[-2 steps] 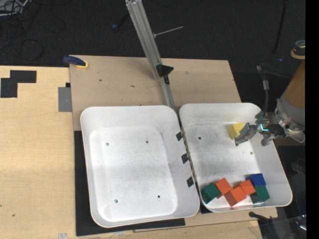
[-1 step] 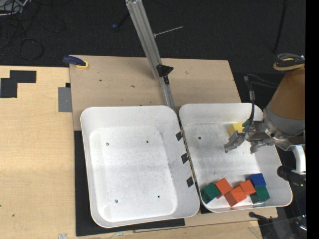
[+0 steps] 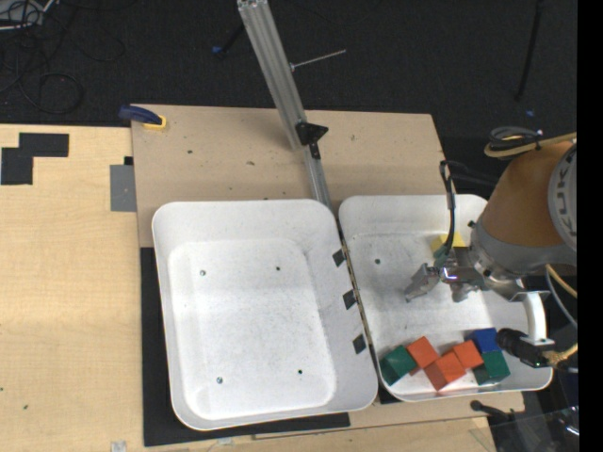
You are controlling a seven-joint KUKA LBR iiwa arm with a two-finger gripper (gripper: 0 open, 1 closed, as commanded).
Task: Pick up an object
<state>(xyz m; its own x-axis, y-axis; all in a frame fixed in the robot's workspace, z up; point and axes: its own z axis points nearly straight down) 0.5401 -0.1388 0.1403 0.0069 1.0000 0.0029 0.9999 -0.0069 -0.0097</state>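
Holding coloured blocks [image 3: 450, 359], right bin [image 3: 386, 224], end effector [image 3: 435, 284] above

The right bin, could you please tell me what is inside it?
In the right bin, orange, green and blue blocks cluster along the near wall, and something yellow lies by the gripper. The arm covers the bin's right part.

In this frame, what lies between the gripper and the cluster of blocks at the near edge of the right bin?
In the camera view, just bare white floor of the right bin separates the gripper from the blocks; no other object lies on that stretch.
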